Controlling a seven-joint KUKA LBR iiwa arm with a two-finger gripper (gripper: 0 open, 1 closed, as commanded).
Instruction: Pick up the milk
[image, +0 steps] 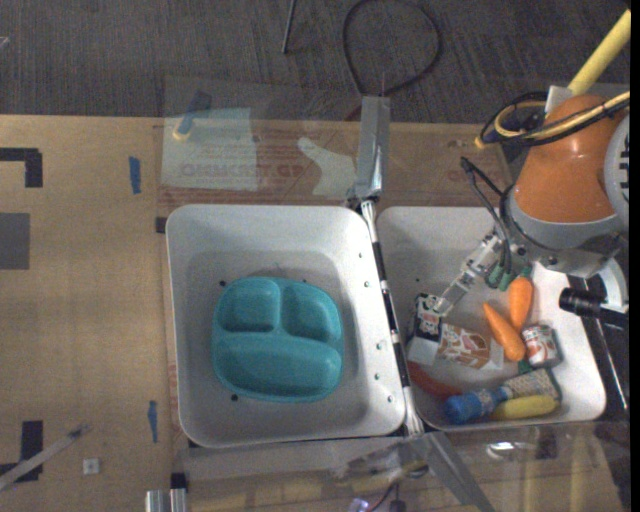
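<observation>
The milk (429, 319) is a small carton with black and white cow patches. It stands at the left side of the right bin (590, 395), close to the wall between the two bins. My gripper (452, 292) slants down and to the left from the orange-banded wrist (560, 175). Its tip sits just above and to the right of the carton's top, touching it or nearly so. Whether the carton is gripped is too small to tell.
A brown and white box (466, 346) lies right beside the milk. Two orange carrots (504, 331), a small can (540, 345), a blue bottle (470, 405), a yellow piece (525, 406) and a red piece (432, 380) crowd the same bin. The left bin (190, 240) holds a teal divided plate (277, 337).
</observation>
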